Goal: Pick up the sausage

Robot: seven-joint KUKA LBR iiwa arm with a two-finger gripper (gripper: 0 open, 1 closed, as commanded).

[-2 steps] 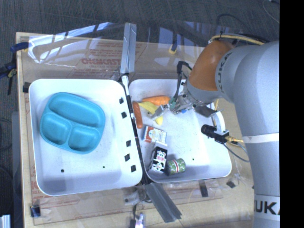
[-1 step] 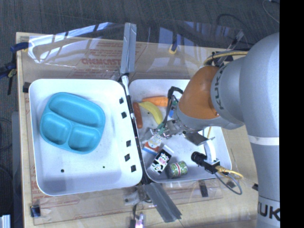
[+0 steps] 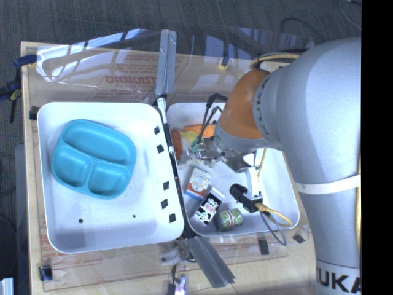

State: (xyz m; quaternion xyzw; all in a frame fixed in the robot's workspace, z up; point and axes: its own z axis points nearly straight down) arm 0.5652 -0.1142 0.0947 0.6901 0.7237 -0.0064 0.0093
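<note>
Two white bins on bench: left bin (image 3: pixel 92 226) with one blue sectioned tray (image 3: pixel 92 158). One sausage (image 3: pixel 177 143) at right bin's (image 3: pixel 279 183) left wall, beside hand (image 3: pixel 206 149). Hand's grasp indeterminable.

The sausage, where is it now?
The sausage lies in the right bin, at its upper left by the divider, just left of the pincer.

- Two white bins: left bin (image 3: pixel 61 226) at nine o'clock, right bin (image 3: pixel 285 186) at three.
- One blue divided plate (image 3: pixel 92 157).
- One sausage (image 3: pixel 177 143).
- One small carton (image 3: pixel 198 182).
- One cow-patterned box (image 3: pixel 209 209).
- One green can (image 3: pixel 230 219).
</note>
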